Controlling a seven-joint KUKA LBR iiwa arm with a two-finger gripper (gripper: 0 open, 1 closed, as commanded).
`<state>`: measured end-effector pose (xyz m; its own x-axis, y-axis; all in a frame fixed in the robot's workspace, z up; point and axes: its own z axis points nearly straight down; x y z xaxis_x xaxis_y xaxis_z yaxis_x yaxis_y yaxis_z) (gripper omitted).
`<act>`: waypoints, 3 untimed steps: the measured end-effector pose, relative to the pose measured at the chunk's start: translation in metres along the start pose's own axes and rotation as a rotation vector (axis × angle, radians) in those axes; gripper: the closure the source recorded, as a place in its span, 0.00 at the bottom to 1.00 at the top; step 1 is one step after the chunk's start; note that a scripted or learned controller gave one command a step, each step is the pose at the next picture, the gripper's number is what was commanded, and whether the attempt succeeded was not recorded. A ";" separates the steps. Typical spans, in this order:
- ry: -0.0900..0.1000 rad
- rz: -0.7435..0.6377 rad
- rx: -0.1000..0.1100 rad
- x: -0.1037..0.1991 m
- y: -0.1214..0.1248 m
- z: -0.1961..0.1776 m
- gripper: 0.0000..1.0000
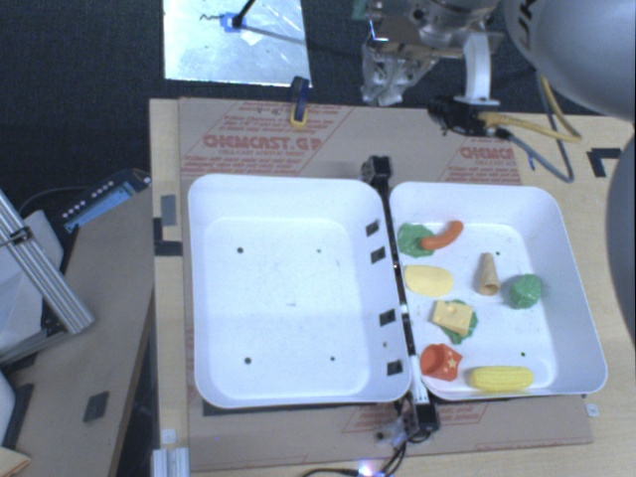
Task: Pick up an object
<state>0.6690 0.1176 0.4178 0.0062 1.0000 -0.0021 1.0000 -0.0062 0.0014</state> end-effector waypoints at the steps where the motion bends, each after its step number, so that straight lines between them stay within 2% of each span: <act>1: 0.000 0.000 -0.001 -0.079 0.000 0.000 1.00; 2: -0.003 0.005 0.000 -0.199 0.000 0.013 1.00; 3: 0.003 -0.016 -0.006 -0.121 -0.003 -0.037 1.00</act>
<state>0.6653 -0.0029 0.4548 -0.0095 1.0000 0.0012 0.9999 0.0095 0.0074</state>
